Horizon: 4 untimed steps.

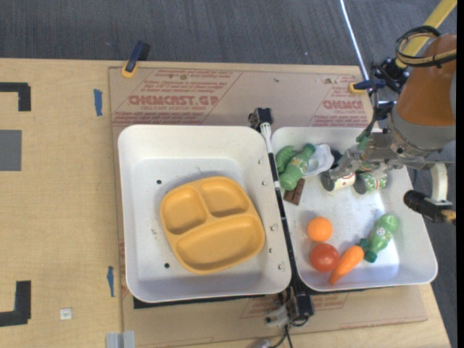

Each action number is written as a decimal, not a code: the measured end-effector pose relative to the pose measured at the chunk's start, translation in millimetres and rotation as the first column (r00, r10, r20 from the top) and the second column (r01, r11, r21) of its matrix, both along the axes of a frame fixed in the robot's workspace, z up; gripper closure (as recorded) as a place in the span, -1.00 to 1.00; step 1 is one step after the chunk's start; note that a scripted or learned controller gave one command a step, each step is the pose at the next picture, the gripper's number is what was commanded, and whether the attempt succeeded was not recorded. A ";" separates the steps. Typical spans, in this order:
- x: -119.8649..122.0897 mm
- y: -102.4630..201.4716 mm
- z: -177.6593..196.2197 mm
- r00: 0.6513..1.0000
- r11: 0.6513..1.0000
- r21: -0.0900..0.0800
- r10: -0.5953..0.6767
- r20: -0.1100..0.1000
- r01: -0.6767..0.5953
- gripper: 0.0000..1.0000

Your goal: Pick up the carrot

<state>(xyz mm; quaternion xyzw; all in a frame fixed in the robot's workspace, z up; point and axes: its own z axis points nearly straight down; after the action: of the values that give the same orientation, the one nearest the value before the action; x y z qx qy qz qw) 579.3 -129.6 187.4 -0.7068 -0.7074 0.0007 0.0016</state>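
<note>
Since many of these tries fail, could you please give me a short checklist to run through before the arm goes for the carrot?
1. Small orange plastic carrot with green top visible and uncovered in the shallow white right bin: ok.
2. Nothing lying on the carrot: ok. It lies tilted near the front wall.
3. Free room around the carrot: not ok. The round red plastic tomato is right against its tip, and the green plastic bottle is close to its leafy end.
4. Two-finger gripper above the carrot: not ok. It hangs over the back of the right bin among other toys.
5. Fingers open for the grasp: cannot tell.
6. Gripper free of other items: cannot tell.
</note>
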 end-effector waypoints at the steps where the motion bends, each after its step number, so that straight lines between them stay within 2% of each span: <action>1: -18.1 31.8 -99.9 0.998 0.998 -0.001 -0.066 0.001 0.066 -1.00; 2: -71.0 18.0 -102.9 1.000 1.000 -0.001 -0.021 0.002 0.021 -1.00; 3: -100.8 35.0 -98.6 0.994 0.994 0.000 -0.112 -0.002 0.112 -1.00; 4: -52.5 -29.4 -68.1 0.987 0.987 -0.002 0.162 0.004 -0.162 -1.00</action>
<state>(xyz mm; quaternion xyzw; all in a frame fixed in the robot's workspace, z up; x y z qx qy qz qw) 526.9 -159.0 119.3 -0.6468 -0.7626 0.0000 -0.0005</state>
